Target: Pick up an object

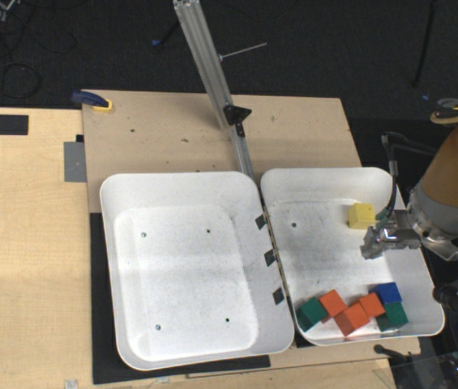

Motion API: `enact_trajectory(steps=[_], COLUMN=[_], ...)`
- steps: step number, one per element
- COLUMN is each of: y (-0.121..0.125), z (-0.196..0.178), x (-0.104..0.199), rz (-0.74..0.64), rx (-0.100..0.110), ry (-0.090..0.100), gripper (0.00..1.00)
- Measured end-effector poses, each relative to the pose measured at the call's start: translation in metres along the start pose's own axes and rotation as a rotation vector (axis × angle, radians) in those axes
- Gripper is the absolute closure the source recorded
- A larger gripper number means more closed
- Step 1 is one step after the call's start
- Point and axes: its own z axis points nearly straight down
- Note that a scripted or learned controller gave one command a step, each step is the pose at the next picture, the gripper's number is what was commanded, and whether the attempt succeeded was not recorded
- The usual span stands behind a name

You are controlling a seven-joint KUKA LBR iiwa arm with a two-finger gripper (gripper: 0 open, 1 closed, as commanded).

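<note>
Right bin (326,186): gripper (372,248) tip indistinct.

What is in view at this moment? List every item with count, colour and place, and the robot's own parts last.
Bins: 2, white, side by side on the bench; left bin, right bin.
Yellow block: 1, yellow, upper right part of the right bin.
Orange blocks: 3, orange, near edge of the right bin.
Green blocks: 2, green, same cluster, one at its left end, one at its right end.
Blue block: 1, blue, behind the right-hand green block.
Metal rail: 1, silver, slanting up from behind the bins.
Clamp: 1, blue and yellow, far left corner of the bench.
Arm: 1, grey with orange band, right edge.
Gripper: 1, metal, over the right bin just below the yellow block.
</note>
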Motion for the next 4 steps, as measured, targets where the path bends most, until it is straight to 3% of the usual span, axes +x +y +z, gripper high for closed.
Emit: enact_trajectory(steps=[2,4], y=[0.0,0.049], z=[-0.094,-0.057], x=[0.005,0.081], rz=[0.0,-0.002], rx=[0.0,0.007], ry=[0.0,0.002], gripper=[1.0,1.0])
